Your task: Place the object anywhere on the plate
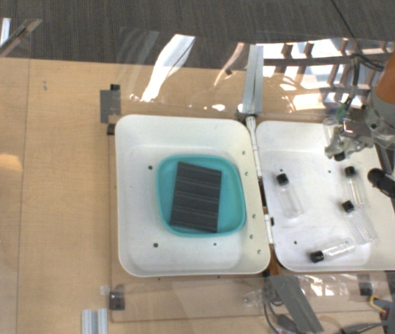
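A dark grey ribbed rectangular block (196, 197) lies flat on the teal plate (235, 202) in the middle of the left bin (136, 245). It sits fully within the plate's rim, turned slightly from square. My gripper (338, 147) hangs over the far right part of the right bin (301, 152), well away from the plate and the block. The orange band and grey wrist sit just above it at the frame's right edge.
Several small clear tubes with black caps lie scattered in the right bin, such as one (285, 191) near its left side and one (332, 250) near its front. A metal divider post (251, 82) stands behind the gap between the bins.
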`<control>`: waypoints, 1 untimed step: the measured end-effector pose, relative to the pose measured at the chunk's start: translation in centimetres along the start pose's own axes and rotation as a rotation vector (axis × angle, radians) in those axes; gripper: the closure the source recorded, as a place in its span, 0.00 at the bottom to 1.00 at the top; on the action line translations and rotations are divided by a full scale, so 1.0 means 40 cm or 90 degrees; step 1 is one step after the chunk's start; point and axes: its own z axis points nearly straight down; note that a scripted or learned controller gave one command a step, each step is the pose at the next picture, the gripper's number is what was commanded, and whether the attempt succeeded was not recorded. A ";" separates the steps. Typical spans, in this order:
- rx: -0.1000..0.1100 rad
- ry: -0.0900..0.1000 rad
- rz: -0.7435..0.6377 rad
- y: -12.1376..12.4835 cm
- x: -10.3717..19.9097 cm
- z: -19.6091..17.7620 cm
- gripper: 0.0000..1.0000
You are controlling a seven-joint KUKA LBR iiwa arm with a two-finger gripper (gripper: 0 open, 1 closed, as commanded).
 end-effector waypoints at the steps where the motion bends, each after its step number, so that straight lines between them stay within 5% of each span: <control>1: 0.000 0.000 0.000 0.000 0.000 0.000 0.00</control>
